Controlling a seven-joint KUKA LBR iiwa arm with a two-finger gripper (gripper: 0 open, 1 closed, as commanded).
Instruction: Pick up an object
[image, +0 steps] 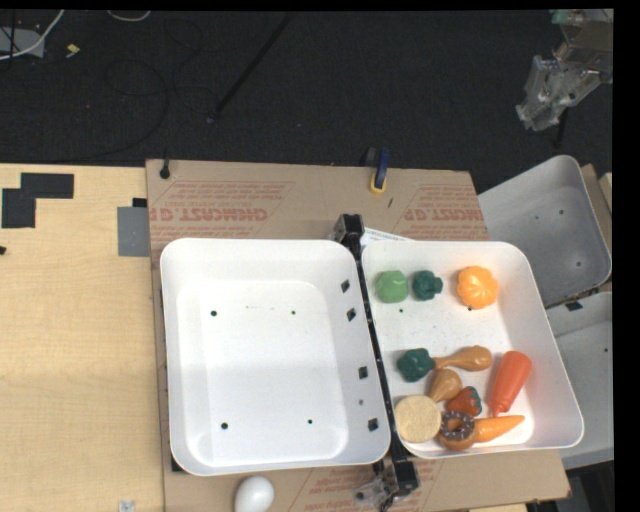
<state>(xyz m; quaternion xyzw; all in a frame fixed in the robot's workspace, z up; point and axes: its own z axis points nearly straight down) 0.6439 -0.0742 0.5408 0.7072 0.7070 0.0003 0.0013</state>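
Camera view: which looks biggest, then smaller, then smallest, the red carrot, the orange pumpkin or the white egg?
1. Red carrot, longest.
2. Orange pumpkin and white egg look nearly alike; the egg lies nearer the camera, so I won't rank them.

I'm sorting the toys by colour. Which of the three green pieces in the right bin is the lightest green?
The round light green toy at the bin's far left. The dark green piece beside it and the dark green one nearer the middle are much deeper.
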